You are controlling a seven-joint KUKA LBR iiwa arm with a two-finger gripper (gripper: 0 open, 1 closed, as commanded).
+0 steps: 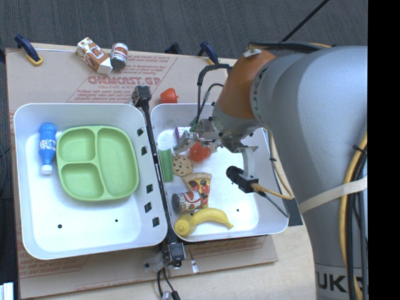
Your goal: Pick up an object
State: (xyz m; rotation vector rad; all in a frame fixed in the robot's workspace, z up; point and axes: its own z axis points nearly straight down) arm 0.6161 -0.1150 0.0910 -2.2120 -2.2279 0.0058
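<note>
Right bin (265,214) holds the red toy tomato (199,152) near its upper-left corner, beneath the gripper (194,139). Jaws' opening cannot be told. Likely light, rigid, smooth plastic; grasp across its widest middle.

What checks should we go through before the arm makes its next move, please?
1. Gripper over the right bin: ok.
2. Red tomato-like object close under the gripper: ok.
3. Object seen between the fingers: cannot tell.
4. Cookie and pizza slice crowd the target: not ok, a descent may nudge them.
5. Banana and can lie apart from the gripper, nearer the front wall: ok.
6. Green divided plate and blue bottle sit in the left bin, out of the arm's way: ok.
</note>
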